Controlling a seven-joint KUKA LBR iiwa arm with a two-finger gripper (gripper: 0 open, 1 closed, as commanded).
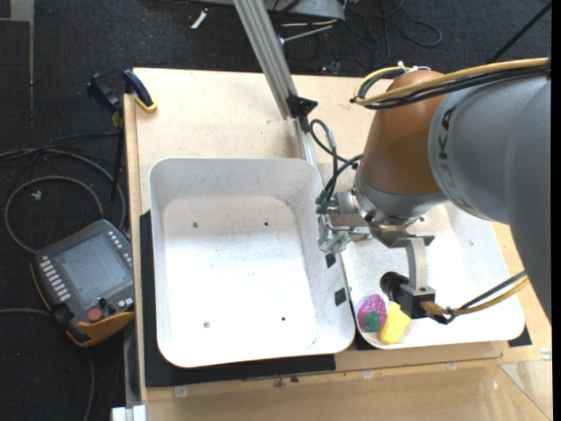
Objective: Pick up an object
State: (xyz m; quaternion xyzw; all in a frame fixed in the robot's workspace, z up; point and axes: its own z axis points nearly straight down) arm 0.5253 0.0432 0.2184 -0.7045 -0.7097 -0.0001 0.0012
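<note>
Yellow rounded plastic piece [395,325] lies in the near-L corner of the right shallow white plastic bin [473,327]. It touches a small green piece [372,321], w/ a magenta bumpy berry-shaped toy [372,306] just behind; all 3 sit loose on that bin's floor, none gripped. Robot's metal gripper [330,246] hangs over that bin's L rim, beyond the cluster and apart from it; can't tell whether it's open or closed. Grey arm w/ orange band [491,139] covers most of the bin from the R. Left shallow white bin [237,253] abuts the bin's L rim. Pale wooden bench [210,112] carries both. Grey handheld pendant w/ orange trim [83,279] lies on dark floor, well L of the bin.
</note>
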